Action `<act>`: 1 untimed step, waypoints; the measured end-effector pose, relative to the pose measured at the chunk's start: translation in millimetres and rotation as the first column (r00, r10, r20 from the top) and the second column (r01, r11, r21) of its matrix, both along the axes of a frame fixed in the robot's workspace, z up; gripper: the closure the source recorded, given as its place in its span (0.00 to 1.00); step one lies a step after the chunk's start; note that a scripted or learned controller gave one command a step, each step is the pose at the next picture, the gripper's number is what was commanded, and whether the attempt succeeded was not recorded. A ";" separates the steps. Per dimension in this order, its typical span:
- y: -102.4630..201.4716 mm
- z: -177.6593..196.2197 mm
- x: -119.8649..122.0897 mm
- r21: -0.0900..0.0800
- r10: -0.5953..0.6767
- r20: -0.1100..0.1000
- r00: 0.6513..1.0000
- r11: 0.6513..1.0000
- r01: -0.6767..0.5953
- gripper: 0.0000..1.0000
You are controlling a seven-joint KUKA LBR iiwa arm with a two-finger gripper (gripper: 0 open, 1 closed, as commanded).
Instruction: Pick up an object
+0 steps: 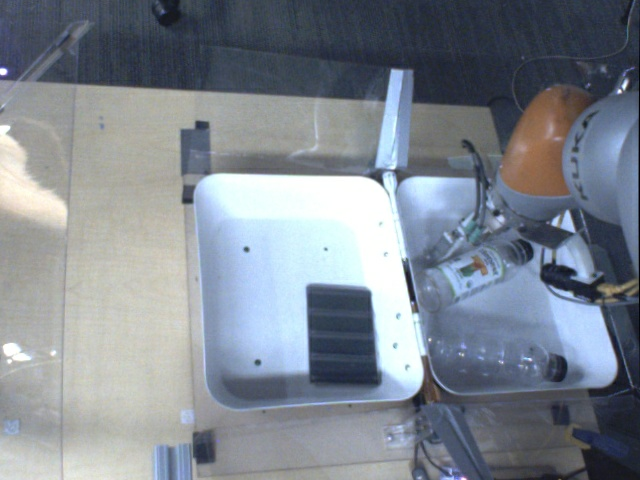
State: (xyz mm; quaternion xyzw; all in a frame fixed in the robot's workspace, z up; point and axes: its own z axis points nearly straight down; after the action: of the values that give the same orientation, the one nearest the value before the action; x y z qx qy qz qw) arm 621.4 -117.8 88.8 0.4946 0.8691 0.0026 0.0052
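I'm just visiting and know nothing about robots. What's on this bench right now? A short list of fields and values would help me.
left bin: holds a black ribbed block
right bin: holds two clear plastic bottles
labelled bottle: on its side, upper part of the bin, beneath the arm's wrist
plain bottle: on its side along the near wall, dark cap to the right
arm: over the right bin
gripper: low, by the labelled bottle; grasp unclear

Arm (pixel 600 158) cut off at right edge

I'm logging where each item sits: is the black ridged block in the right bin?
No, the black ridged block lies in the left bin, while the right bin holds two clear bottles.
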 end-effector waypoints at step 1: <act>-0.1 0.0 0.0 0.000 -0.001 0.000 1.000 1.000 0.001 0.00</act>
State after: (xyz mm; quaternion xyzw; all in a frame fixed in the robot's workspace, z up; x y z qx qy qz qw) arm 621.4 -117.9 88.8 0.4950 0.8689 0.0027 0.0051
